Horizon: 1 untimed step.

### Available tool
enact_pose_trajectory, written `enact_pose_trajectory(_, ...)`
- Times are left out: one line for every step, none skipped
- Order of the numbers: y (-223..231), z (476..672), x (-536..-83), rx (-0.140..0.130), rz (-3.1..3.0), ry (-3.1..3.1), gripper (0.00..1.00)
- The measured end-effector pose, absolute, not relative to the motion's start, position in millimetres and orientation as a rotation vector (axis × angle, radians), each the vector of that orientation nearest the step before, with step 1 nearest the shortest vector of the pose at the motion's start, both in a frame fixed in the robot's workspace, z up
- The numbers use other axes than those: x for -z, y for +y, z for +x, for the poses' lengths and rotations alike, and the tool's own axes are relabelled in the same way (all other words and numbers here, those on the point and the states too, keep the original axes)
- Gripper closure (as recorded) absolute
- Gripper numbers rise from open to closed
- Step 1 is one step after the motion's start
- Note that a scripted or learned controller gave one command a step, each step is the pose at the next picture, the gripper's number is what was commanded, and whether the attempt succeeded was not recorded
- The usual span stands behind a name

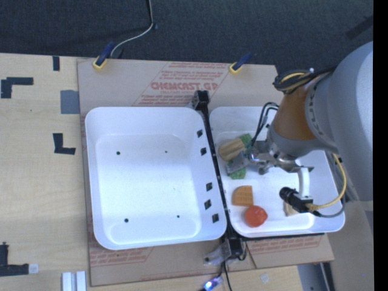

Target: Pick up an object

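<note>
My gripper [250,157] reaches into the right bin [321,223] from the right, low over its upper left part. Its tip is right next to a tan block [230,148] and a green piece [237,171]; a second green bit [245,140] shows behind the tan block. An orange wedge [242,195] and a red ball [256,216] lie nearer the front of the same bin. A small tan object [293,208] sits at the front right under the arm's cable. Whether anything is between the fingers is hidden by the wrist.
The left bin [145,174] stands beside the right one, split by a black divider [209,162]. Both rest on a cardboard sheet [176,80] held by clips. The grey arm with its orange band [297,111] covers the right bin's upper right.
</note>
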State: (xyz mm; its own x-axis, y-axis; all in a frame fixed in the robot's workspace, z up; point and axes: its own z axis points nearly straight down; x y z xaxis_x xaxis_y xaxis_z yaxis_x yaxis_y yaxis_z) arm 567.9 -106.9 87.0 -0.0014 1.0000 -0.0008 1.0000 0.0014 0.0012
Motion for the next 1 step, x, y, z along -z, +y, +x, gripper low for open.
enact_pose_trajectory(-98.0, 665.0, -82.9, -0.003, 2.214, 2.223, 0.0)
